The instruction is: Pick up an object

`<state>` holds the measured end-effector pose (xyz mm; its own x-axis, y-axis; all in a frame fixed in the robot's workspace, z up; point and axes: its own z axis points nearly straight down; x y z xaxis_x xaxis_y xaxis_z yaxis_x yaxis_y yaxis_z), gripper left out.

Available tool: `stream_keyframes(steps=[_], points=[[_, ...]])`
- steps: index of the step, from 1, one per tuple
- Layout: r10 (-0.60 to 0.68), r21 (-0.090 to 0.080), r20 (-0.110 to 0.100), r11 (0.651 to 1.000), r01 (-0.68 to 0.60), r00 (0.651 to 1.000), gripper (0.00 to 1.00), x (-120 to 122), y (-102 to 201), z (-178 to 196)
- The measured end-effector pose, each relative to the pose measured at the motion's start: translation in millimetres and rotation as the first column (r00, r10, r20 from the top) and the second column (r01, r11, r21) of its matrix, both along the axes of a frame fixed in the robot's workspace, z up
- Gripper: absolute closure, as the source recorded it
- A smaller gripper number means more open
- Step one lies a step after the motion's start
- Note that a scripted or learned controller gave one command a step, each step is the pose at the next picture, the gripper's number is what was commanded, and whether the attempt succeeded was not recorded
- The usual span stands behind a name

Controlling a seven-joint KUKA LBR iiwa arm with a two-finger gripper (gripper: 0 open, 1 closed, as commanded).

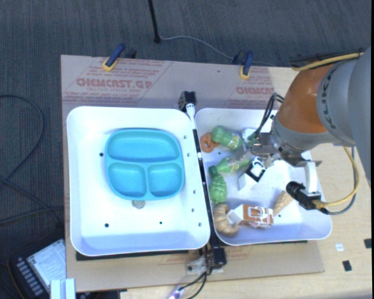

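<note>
Gripper (257, 149) sits low in right bin (311, 232), among green toy veg (227, 138) w/ a clear wrapped item (235, 164) just beside; grip state unreadable. Risk: tight clutter, so it may pinch wrapper only, or nudge veg aside & lift w/ nothing.

Red mirrored print, seemingly "CHEMCAST GP", on the cardboard sheet (112, 80) under the bins.

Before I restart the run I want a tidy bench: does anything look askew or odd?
Nothing looks spilled or damaged. The toys lie jumbled against the right bin's left wall, and the blue divided tray sits slightly tilted in the left bin.
</note>
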<state>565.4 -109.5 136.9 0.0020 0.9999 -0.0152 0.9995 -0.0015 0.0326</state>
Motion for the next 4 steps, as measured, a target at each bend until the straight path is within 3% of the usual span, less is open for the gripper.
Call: stream_keyframes(steps=[1, 2, 3, 4], points=[[0.001, 0.001, 0.000, 1.000, -0.001, 1.000, 0.00, -21.7, 3.8, -21.8], [-0.002, 0.000, 0.002, 1.000, 0.002, 1.000, 1.00, -20.6, 2.6, -9.8], [-0.001, 0.001, 0.001, 1.000, 0.001, 1.000, 0.00, -20.8, 2.8, -10.1], [0.002, 0.002, 0.002, 1.000, -0.002, 1.000, 0.00, -33.9, 2.3, -22.5]])
